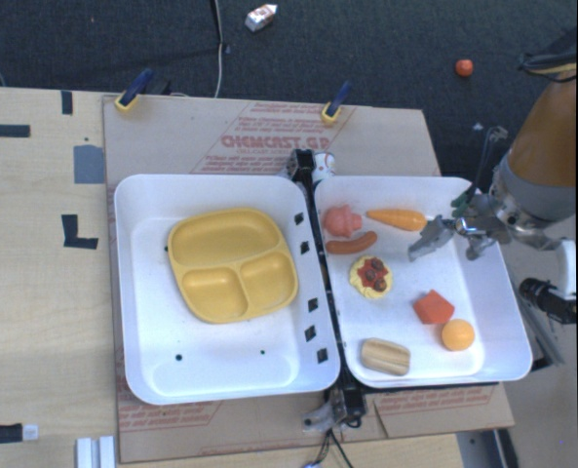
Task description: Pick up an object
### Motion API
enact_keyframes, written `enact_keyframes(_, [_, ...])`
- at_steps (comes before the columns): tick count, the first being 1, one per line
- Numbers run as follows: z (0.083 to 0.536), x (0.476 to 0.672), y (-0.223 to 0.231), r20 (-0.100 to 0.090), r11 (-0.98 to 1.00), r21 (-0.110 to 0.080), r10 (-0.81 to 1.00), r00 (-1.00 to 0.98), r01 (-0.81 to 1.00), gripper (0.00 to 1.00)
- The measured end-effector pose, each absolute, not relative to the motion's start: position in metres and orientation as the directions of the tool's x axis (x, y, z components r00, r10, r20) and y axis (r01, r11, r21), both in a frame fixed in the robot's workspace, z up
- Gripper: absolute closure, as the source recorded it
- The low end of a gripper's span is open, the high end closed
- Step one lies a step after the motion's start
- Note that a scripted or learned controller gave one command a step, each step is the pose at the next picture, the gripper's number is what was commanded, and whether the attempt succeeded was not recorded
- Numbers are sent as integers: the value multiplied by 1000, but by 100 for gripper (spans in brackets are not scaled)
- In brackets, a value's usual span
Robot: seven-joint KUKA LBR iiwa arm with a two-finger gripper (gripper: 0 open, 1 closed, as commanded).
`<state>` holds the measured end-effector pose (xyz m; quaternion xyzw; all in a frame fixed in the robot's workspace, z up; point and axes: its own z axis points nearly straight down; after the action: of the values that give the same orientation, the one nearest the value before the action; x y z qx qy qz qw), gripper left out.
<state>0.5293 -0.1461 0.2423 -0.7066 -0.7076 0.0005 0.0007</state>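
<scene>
smooth tan bread roll [385,356], round orange [457,334], gripper [444,234] seemingly empty

Smooth, glossy white plastic bins [133,261] rest on matt brown cardboard [172,139]. At nine o'clock, the yellow divided tray [232,263] looks like satin-finish plastic.

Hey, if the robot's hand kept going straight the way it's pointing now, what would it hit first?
Probably the carrot. The hand points toward the view's left over the right bin, with the carrot's tip nearest; height above it is unclear.
</scene>
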Motion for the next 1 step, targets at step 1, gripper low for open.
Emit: enact_keyframes(1, [154,557,-109,2,4,-6,1000,-4,1000,0])
